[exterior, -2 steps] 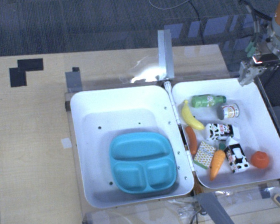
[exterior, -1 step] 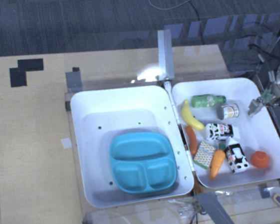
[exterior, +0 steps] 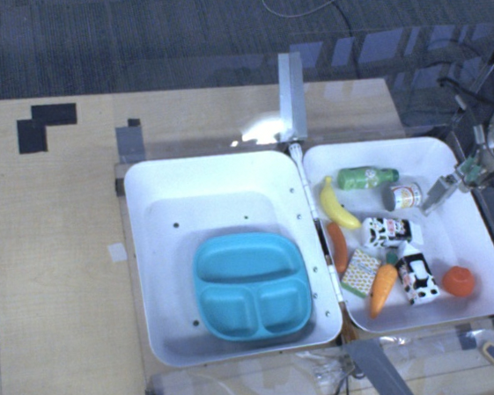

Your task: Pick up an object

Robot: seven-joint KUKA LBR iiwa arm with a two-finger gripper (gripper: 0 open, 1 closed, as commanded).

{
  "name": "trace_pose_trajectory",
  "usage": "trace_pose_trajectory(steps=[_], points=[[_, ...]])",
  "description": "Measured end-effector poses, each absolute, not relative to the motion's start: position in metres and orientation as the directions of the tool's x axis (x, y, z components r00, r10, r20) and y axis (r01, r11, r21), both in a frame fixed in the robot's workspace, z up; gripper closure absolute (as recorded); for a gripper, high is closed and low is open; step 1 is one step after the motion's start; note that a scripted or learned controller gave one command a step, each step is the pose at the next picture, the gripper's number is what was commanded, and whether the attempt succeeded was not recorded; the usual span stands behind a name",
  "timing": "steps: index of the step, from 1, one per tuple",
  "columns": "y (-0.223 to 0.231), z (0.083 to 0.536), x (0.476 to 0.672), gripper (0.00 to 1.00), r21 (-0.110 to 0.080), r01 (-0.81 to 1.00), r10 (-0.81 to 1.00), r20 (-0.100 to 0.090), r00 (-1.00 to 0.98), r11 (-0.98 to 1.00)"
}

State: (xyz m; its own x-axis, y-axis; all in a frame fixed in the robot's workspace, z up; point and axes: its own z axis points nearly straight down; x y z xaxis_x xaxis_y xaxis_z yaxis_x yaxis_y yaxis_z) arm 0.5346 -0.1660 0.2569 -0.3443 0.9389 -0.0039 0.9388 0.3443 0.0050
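Pale wooden desk (exterior: pixel 62 284) carries two shallow white plastic bins side by side. Leftmost, the left white bin (exterior: pixel 154 194) holds a turquoise three-compartment plastic tray (exterior: pixel 252 284) lying flat near its front. Just past the shared divider, the right white bin (exterior: pixel 481 303) is crowded: a yellow toy banana (exterior: pixel 337 205) near the divider, a long orange-red chilli-shaped toy (exterior: pixel 338 246) below it, a small checked green-and-white packet (exterior: pixel 360 271), an orange toy carrot (exterior: pixel 382 286), a green plastic bottle (exterior: pixel 367 177) lying on its side at the back, a small silver tin can (exterior: pixel 404 195) beside it, two black-and-white cow-patterned cartons (exterior: pixel 386 231) (exterior: pixel 416 279), and a round orange ball-like toy (exterior: pixel 458 281) at the front right.

All look light, stiff and smooth. The can sits nearest the hand (exterior: pixel 448 185); it could roll or slip, so taking it across its round body seems wisest. The ball stands apart from its neighbours, with open floor around it.

Whether the hand is open or closed I cannot tell; it hangs over the right bin's upper right part, near the can, with nothing visibly in it. The bin's right wall lies close by, leaving little room on that side
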Motion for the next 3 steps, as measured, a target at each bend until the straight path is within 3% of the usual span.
trace_pose_trajectory(steps=[1, 2, 3], points=[[-0.116, 0.111, 0.509, 0.0, 0.009, 0.98, 0.98, -0.002, -0.198, 0.198], [-0.115, 0.098, 0.497, 0.0, 0.028, 0.964, 0.964, 0.012, 0.265, -0.266], [-0.12, 0.11, 0.501, 1.0, 0.044, 0.963, 0.964, 0.004, 0.266, -0.266]])
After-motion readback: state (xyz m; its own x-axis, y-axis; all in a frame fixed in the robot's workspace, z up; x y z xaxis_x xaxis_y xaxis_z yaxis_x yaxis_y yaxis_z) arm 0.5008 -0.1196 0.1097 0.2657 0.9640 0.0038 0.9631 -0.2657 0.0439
